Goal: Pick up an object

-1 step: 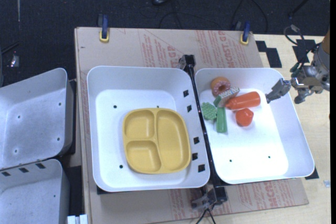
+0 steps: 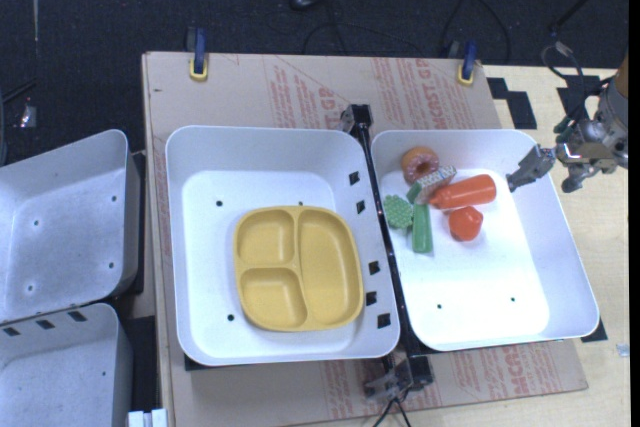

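The right bin (image 2: 520,315) holds a small heap of toy food at its far left. A glazed donut (image 2: 420,161) lies at the back, with an orange carrot-like piece (image 2: 464,192) in front of it. A small red round piece (image 2: 465,224) sits just below that. A long green piece (image 2: 422,228) and a paler green piece (image 2: 398,211) lie by the bin's left wall. My gripper (image 2: 553,173) hangs over the bin's right rim, to the right of the orange piece. Its fingers stand apart with nothing between them.
The left bin (image 2: 200,165) holds a yellow divided plate (image 2: 298,267). A black divider (image 2: 378,235) runs between the two bins. Grey-white trays (image 2: 60,215) lie off the bench at the left. Two clamps (image 2: 198,55) grip the board's far edge.
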Motion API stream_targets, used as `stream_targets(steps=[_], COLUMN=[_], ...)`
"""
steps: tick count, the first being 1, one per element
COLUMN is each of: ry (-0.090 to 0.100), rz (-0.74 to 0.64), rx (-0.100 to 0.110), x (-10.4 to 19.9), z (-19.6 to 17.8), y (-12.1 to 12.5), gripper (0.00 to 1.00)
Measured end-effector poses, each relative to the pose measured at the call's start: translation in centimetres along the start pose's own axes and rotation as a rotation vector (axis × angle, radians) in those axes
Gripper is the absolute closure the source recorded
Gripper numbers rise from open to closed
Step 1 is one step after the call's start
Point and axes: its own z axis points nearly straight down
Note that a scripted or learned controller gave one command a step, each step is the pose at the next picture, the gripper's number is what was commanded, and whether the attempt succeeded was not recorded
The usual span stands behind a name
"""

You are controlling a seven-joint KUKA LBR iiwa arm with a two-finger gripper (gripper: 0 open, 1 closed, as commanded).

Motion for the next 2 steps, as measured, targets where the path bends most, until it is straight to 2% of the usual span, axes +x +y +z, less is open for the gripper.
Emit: stream_targets(steps=[1,2], ry=[0.001,0.002], rz=[0.001,0.002], rx=[0.004,0.006], x=[0.2,-0.1], z=[4.3,10.7], y=[0.0,0.0], gripper=[0.0,0.0])
